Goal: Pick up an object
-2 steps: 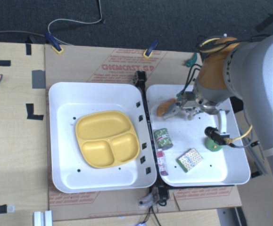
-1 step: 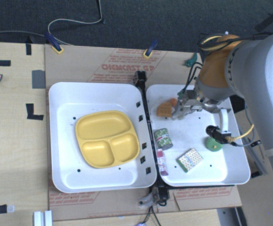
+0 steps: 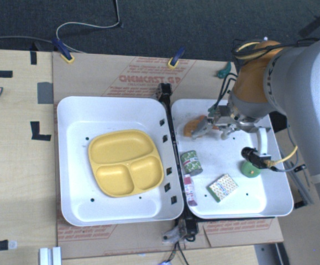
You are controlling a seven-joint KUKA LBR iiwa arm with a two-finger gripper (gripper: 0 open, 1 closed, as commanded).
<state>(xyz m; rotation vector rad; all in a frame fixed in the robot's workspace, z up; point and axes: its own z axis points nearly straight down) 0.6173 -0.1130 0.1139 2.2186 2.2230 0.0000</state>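
One yellow tray [image 3: 126,163] in left bin [image 3: 71,120]. Right bin [image 3: 262,199]: one orange thing [image 3: 192,128] at 11 o'clock beside gripper [image 3: 208,123] (open or closed, can't tell), one green can [image 3: 191,162], one patterned box [image 3: 223,187]. Cardboard-topped surface [image 3: 137,77], dark floor [image 3: 193,15] beyond.

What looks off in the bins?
Nothing spilled or broken. The yellow divided plate sits turned at an angle in the left bin. A small red-and-white tube lies tight against the left wall of the right bin.
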